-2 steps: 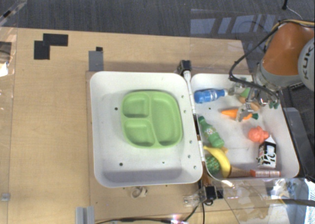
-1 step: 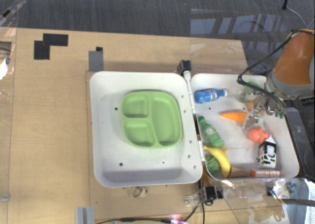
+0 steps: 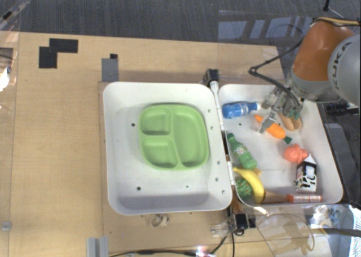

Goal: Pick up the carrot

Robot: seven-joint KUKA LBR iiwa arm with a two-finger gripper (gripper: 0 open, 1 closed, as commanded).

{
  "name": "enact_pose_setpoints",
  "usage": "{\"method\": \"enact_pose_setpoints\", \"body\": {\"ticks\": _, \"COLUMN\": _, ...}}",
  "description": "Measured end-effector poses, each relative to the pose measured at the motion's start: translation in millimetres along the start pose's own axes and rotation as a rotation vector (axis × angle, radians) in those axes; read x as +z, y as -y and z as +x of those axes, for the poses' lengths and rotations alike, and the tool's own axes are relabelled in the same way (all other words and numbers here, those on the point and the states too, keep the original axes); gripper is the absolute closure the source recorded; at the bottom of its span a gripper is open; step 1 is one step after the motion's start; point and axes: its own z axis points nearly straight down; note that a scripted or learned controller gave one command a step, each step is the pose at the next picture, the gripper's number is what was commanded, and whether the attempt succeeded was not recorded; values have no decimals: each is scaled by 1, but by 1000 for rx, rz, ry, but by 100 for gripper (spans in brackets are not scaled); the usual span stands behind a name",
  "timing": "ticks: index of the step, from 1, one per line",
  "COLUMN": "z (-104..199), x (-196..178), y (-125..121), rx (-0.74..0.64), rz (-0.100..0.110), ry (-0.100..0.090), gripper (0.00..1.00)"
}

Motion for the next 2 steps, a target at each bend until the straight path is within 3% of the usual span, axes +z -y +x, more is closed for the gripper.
{"method": "enact_pose_setpoints", "body": {"ticks": 1, "z": 55, "x": 0, "y": 16, "rx": 696, "rz": -16, "ry": 14, "gripper": 0}}
{"method": "enact_pose_setpoints", "body": {"ticks": 2, "z": 51, "x": -14, "y": 14, "rx": 688, "rz": -22, "ry": 24, "gripper": 100}}
